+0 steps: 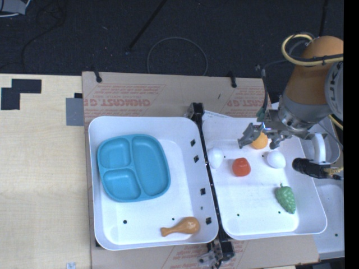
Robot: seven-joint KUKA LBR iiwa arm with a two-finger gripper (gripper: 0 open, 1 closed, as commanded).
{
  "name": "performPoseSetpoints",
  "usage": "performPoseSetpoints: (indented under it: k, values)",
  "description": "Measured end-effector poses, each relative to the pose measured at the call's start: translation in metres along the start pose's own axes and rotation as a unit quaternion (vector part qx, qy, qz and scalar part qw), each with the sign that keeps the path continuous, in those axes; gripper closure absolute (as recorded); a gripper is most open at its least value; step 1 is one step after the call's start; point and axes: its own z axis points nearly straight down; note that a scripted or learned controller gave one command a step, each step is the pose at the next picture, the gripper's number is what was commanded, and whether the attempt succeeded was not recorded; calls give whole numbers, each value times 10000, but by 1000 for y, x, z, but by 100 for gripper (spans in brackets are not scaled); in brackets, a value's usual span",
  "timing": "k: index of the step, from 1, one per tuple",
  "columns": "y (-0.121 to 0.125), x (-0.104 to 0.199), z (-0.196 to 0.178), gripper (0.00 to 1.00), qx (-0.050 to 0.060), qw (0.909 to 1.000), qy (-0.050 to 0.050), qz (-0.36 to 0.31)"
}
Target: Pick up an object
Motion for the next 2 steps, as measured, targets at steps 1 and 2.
performPoseSetpoints:
  k: [1, 2]
  values:
    - [3, 0, -9, 0, -73, 10000, -9, -9]
    - [-5, 7, 42, 0, -38, 10000, 0, -5]
